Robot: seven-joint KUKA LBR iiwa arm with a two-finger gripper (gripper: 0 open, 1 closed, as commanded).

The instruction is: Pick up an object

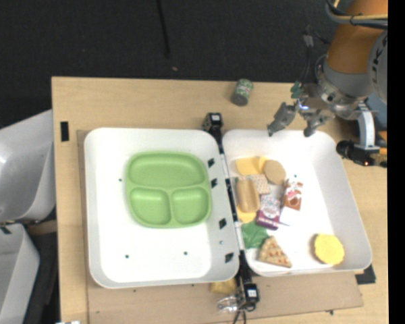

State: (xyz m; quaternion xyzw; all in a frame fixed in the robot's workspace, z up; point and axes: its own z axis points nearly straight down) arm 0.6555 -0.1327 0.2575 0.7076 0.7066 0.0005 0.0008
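Above the right bin's [337, 181] far rim, the pincer [294, 121] hangs spread open, gripping nothing; below it lie toy foods, a yellow disc [329, 248] farthest, a green tray [168, 189] in the left bin [101, 248].

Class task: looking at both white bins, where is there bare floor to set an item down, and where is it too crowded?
Free: left bin floor around the green tray; right bin floor between the ketchup packet and right wall. Crowded: beside the divider.
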